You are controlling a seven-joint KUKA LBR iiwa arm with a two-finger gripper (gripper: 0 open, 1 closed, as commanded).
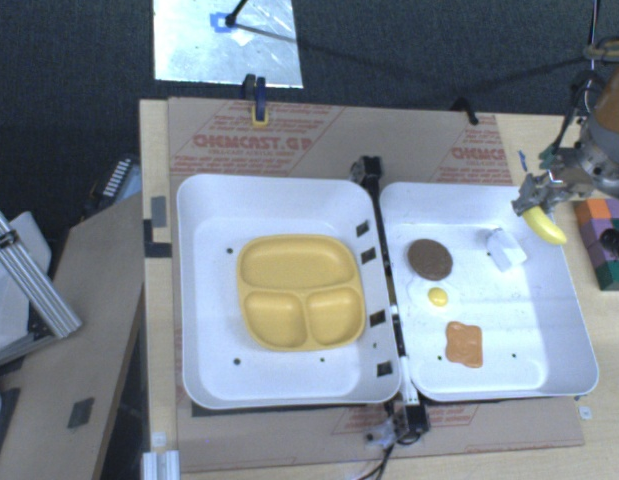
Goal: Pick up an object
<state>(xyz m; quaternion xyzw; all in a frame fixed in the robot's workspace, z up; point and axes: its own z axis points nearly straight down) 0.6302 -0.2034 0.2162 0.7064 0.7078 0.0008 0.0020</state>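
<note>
My gripper (538,196) hangs over the far right corner of the right bin (549,368). A yellow banana-shaped piece (544,225) sticks out from between its fingers, lifted above the bin's rim, so the gripper is shut on it. On the right bin's floor lie a brown round disc (430,259), a small yellow piece (438,296), an orange piece (464,344) and a white block (504,249). The white block is just left of and below the gripper.
The left bin (204,268) holds a yellow divided plate (297,290). Coloured blocks (609,243) stand on the bench beyond the right bin's right rim. A yellow clamp (257,103) sits at the bench's far edge. A hinge strip (381,278) runs between the bins.
</note>
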